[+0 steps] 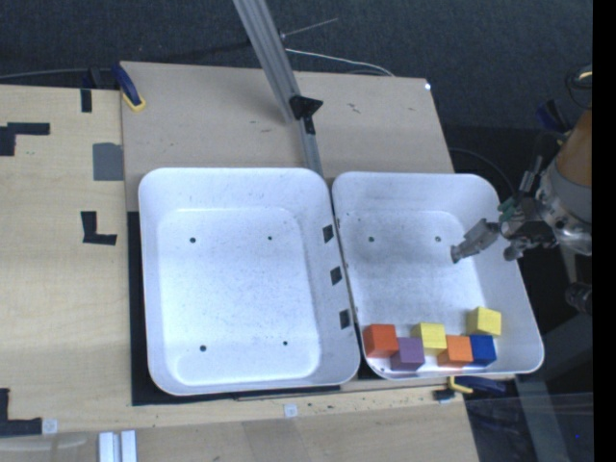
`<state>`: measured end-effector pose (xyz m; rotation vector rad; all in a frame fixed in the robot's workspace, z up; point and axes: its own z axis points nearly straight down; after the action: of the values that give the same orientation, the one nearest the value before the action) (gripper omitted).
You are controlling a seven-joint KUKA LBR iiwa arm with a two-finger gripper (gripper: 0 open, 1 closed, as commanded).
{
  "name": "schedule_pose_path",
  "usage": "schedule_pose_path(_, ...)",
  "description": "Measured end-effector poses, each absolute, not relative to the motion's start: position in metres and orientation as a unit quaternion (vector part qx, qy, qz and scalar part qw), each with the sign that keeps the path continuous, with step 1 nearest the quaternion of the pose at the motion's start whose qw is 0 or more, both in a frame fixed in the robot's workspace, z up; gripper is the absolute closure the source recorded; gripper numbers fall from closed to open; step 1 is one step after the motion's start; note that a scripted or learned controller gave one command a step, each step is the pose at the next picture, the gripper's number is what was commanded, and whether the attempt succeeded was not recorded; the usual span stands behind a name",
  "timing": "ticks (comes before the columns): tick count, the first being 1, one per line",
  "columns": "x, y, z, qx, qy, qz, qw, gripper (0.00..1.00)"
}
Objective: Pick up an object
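Blocks cluster along the near rim of the right bin (404, 219): two orange (381, 338), two yellow (486, 320), one purple (411, 351), one blue (483, 350), six in all. Hand (476, 239) hangs over that bin's right side, empty; how far it is spread, cannot tell. Blocks lie toward the camera from it, cluster running left-right. Left bin (154, 258) beside it.
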<state>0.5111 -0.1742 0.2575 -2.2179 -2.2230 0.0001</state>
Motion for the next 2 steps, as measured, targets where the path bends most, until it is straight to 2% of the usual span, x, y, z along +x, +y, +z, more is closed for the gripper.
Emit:
schedule_pose_path(1,0.528,-0.154,0.366,-0.706,-0.709,-0.0023,-0.004,0.00)
schedule_pose_path(2,0.549,-0.171,0.285,-0.707,-0.707,0.0029,0.003,0.00)
